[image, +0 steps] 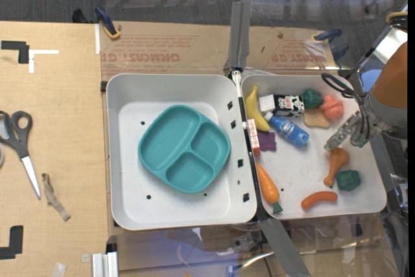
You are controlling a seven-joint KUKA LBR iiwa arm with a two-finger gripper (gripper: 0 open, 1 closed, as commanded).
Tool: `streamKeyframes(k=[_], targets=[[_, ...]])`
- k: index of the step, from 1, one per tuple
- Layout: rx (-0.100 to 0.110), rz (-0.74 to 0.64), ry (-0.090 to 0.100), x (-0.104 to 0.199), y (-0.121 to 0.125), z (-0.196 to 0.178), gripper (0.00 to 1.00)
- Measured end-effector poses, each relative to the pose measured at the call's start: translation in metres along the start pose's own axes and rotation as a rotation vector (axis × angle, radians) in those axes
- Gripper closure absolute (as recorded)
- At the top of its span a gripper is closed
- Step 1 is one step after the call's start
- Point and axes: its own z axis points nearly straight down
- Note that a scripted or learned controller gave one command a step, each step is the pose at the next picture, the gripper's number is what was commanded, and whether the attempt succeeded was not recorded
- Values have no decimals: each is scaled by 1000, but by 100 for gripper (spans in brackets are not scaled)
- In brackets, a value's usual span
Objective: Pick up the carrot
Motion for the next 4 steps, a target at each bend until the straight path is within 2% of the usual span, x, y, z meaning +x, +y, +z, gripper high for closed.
streamKeyframes(k=[1,2,3,4], targets=[[0,25,2,-20,20,-146,100],[0,-146,2,-32,34,-233,100],[-1,-328,6,48,-53,-135,100],[-3,-669,2,46,-54,-242,100]])
